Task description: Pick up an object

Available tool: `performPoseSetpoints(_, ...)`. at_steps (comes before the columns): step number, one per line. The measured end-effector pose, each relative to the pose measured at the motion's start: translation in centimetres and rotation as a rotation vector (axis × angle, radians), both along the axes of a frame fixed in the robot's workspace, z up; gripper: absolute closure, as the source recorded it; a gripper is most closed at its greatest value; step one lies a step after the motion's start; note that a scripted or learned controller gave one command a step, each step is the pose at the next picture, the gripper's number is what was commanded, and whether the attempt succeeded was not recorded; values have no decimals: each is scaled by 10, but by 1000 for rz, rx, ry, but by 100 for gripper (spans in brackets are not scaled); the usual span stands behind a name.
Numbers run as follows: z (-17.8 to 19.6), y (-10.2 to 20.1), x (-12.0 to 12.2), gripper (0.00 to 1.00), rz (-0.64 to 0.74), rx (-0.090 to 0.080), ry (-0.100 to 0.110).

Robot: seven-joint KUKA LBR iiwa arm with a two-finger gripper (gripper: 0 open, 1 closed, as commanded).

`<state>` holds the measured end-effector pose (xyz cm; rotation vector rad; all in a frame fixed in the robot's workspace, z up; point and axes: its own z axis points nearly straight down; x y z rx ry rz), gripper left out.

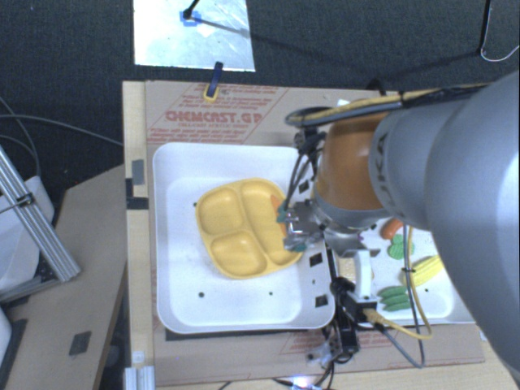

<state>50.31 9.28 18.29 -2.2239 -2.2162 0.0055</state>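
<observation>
**A:** Where was the arm?

**B:** Arm (422, 161) came in from the right, big in the view, orange band over the seam between the two bins. Gripper (294, 232) sat low over the left bin (175, 218), at the right edge of the yellow tray (244, 227).

**A:** Claw open or closed?

**B:** Couldn't tell. The wrist and cabling covered most of it; I saw a dark metal cluster with a bit of green at the tray's rim, nothing more. Couldn't say whether it gripped the tray, either.

**A:** Tray position?

**B:** Lying flat on the floor of the left bin, roughly central, shifted toward the right wall. Three compartments, open side up, turned at an angle to the bin's walls. Its right edge was under the gripper.

**A:** Right bin?

**B:** Right bin (439, 303) mostly hidden by the arm. In the visible strip: a corn cob (426, 270), yellow, near the arm; a green pod (395, 298) below it; an orange piece (391, 228) higher up, beside a small green piece (397, 249). All well apart from the tray, all in the other bin.

**A:** Anything else on the bench?

**B:** Bins sat on a cardboard sheet (219, 108) with red print. A small blue-and-yellow object (214, 82) lay at its top edge. A shiny square plate (195, 23) was beyond that, on the dark floor. Cables (345, 331) hung at the front of the left bin's right corner.
</observation>
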Motion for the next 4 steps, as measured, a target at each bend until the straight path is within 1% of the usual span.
performPoseSetpoints(1, 12, 3, 3, 100, 9, 2, -5)
performPoseSetpoints(2, 94, -36, 85, 100, 6, 0, -17)
performPoseSetpoints(3, 44, -68, 135, 100, 2, -1, -6)
performPoseSetpoints(4, -1, -107, 158, 100, 2, 0, -4)
